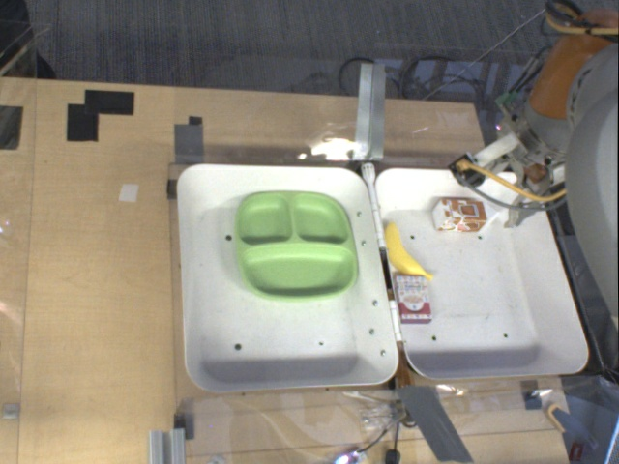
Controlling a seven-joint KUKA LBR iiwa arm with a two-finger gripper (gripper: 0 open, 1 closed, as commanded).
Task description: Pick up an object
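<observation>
The grey arm (590, 114) reaches in from the right, orange band uppermost.

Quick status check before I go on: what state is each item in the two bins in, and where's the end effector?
Green divided plate: flat, upright, in the left bin.
Banana: lying along the right bin's left wall.
Red and white packet: flat, just below the banana.
Small brown and white packet: flat, near the far side.
End effector: above the far right corner.

At the right edge of the frame you see the arm (592, 114): broad, rounded grey casing with an orange band (563, 71) toward the upper right. Below the band, the wrist (522, 158) carries pale, boxy hardware wrapped with yellow and dark cables.
</observation>
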